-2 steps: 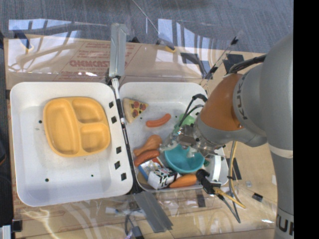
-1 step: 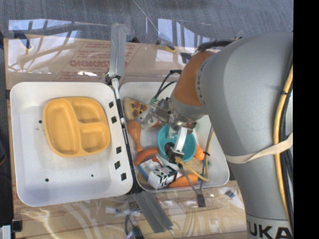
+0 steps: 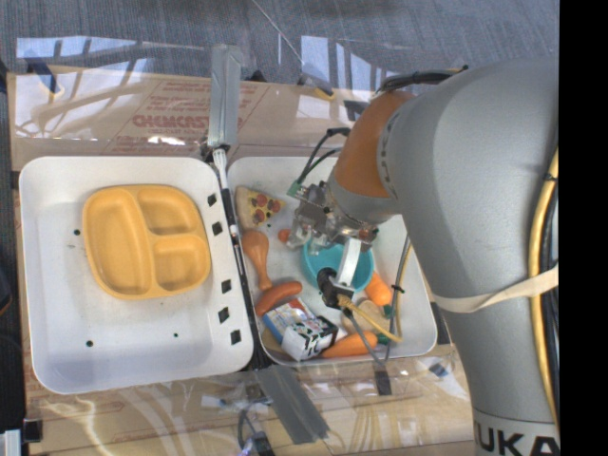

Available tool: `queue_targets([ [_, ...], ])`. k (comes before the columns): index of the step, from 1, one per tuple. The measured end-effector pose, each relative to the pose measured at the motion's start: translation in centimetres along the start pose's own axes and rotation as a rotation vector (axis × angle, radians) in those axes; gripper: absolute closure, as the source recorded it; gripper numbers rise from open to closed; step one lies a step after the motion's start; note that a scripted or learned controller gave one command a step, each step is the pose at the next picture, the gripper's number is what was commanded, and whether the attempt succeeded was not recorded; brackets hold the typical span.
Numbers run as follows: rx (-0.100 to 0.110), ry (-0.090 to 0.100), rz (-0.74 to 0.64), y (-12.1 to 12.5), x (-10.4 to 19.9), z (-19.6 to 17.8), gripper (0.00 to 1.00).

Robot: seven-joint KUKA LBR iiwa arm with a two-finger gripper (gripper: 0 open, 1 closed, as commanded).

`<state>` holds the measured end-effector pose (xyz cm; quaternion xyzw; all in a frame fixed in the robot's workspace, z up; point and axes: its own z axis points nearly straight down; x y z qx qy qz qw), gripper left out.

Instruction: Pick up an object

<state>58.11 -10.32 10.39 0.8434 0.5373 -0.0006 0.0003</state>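
My gripper (image 3: 311, 228) hangs low in the right bin (image 3: 418, 335), at the upper left edge of a teal bowl (image 3: 332, 257). Left of it lie a pizza slice (image 3: 258, 204) and a brown drumstick-shaped piece (image 3: 256, 254). Nearer the front of the bin are a red sausage (image 3: 278, 295), a blue and white carton (image 3: 283, 322), a black and white carton (image 3: 311, 336) and an orange carrot (image 3: 346, 347). An orange piece (image 3: 379, 290) sits right of the bowl. The wrist hides the bin's right part and much of the bowl.
The left bin (image 3: 43, 350) bears a yellow divided plate (image 3: 147, 238) in its upper half. A ridge with black clips (image 3: 228, 283) separates the two bins. Cardboard (image 3: 142, 112) lies behind both bins. The big grey arm (image 3: 475, 207) covers the right side.
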Motion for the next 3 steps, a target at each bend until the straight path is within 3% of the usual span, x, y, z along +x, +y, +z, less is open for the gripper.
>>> queue_targets([
  [1, 0.0, 0.005, -0.168, -0.3, 11.3, -9.0, 1.0],
  [2, 0.003, 0.0, 0.024, 1.6, 12.7, -9.5, 1.0],
  [3, 0.003, 0.0, -0.158, 2.1, 13.2, -10.7, 1.0],
])
